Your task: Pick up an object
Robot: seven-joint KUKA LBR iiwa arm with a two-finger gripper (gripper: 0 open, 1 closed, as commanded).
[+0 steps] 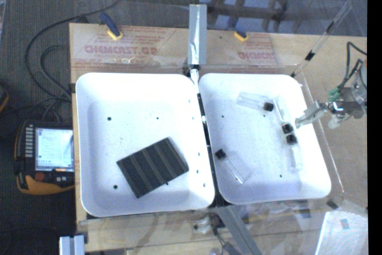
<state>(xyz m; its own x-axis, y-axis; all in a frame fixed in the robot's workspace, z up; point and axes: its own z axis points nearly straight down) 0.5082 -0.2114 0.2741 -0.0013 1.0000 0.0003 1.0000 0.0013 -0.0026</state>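
Overhead view of two white bins on the tabletop. The left bin (89,128) holds a dark ribbed block (153,166) in its lower middle, long axis running lower left to upper right. The right bin (310,182) holds several clear tubes with black caps (280,113) scattered toward its right wall. The gripper (343,106) sits at the right edge of the frame, outside the right bin's rim; whether it is open or closed cannot be told, and nothing is seen in it. The tubes lie just left of it, nearest; the block lies well apart, with open room around it.
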